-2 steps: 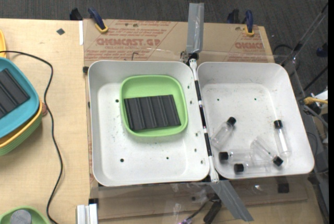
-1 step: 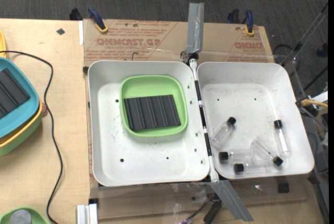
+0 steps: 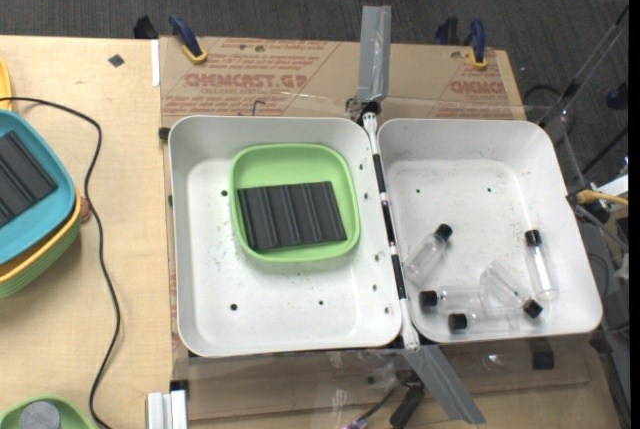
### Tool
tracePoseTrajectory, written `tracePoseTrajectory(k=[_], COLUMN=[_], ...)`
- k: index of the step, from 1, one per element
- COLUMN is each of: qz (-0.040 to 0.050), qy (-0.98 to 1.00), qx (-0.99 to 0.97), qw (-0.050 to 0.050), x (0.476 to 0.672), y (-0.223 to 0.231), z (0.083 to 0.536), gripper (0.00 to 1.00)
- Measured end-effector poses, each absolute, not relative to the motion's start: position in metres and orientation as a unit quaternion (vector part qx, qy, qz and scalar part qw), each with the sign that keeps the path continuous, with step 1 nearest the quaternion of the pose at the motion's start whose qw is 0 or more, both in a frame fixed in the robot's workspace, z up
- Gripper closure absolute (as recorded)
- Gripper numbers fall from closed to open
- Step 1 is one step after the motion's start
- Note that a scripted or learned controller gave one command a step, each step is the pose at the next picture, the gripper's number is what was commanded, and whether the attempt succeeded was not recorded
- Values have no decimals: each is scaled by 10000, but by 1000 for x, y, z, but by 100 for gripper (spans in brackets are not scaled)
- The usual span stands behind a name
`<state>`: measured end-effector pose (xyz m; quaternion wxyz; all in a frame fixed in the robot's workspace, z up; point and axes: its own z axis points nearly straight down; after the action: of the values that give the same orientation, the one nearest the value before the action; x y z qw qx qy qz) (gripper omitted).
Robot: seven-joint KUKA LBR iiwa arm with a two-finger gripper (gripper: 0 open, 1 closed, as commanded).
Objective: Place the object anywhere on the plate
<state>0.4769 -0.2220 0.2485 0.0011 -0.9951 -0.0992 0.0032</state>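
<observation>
In the left bin (image 3: pixel 200 307) you see a green plate (image 3: pixel 292 203) bearing a dark ribbed block (image 3: pixel 291 215). Clear black-capped vials (image 3: pixel 484 283) lie scattered in the right bin (image 3: pixel 470 157).

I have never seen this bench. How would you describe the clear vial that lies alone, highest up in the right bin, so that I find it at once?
Start at the right shallow white bin, beside the left white bin that holds the square green plate. Several small clear plastic vials with black caps lie in its near half. The wanted vial lies left of the others, nearest the divider, tilted, with its black cap pointing up and right.
</observation>
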Motion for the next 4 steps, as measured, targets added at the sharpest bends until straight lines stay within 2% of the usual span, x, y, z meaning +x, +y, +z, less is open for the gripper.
tracePoseTrajectory(k=[1,4], qz=[26,31], qy=[-1013,-994], qx=[-9949,-9950], qw=[4,9], x=[477,477], y=[-222,-222], z=[262,249], gripper=[0,0])
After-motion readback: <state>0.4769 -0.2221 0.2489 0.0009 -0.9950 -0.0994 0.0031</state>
